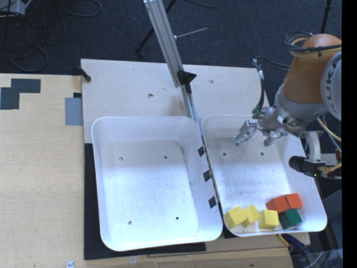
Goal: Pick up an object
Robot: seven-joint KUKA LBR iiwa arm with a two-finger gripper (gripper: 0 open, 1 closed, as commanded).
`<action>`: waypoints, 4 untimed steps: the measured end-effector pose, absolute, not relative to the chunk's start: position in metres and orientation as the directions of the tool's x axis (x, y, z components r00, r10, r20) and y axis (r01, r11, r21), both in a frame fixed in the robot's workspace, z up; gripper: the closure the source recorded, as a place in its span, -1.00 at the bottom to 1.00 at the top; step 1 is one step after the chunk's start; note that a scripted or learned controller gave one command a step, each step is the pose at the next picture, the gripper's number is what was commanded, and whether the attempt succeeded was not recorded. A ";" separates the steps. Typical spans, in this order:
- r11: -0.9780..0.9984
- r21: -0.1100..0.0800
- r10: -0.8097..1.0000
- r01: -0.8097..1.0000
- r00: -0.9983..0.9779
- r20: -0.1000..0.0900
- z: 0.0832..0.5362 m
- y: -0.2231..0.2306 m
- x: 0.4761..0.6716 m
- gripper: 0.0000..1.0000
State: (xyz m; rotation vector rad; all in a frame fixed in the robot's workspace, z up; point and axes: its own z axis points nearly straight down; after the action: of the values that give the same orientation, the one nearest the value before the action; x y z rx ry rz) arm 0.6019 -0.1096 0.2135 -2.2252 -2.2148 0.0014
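Gripper (256, 135) fingers are spreading apart, with nothing showing between them, and the gripper is hanging over the far part of the right bin (245, 175), near that bin's back wall. One finger (244, 134) is pointing down toward the bin's left side, the other (270, 139) toward its right. Behind the gripper the arm (309, 85) is reaching in past the bin's right rim, its orange band sitting above the wrist.

Blocks are lying well apart from the gripper, all crowded into the right bin's near corner. Three yellow blocks (251, 215) are sitting in a row along the near wall. Just right of them an orange block (278, 204) and a red block (293, 200) are touching each other, and a green block (290, 219) is lying just in front of those two, against the near rim.

A left bin (145, 183) is standing side by side with the right bin, their rims meeting along a divider with small black clips (206, 175). A grey metal rail (167, 43) is slanting away from the far end of that shared rim.
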 end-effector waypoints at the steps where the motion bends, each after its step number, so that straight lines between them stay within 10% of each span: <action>1: -0.004 -0.013 1.000 1.000 0.004 0.002 0.108 -0.143 0.543 -1.00; 2: -0.001 -0.003 1.000 1.000 0.001 0.000 0.091 -0.132 0.558 -1.00; 3: -0.005 -0.005 1.000 1.000 0.005 0.001 0.111 -0.152 0.489 -1.00; 4: 0.000 0.004 1.000 1.000 0.000 -0.004 0.092 -0.100 0.488 -1.00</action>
State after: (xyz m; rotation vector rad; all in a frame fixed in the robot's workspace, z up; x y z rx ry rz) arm 0.4880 -0.0999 0.0924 -2.2254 -2.2251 -0.0006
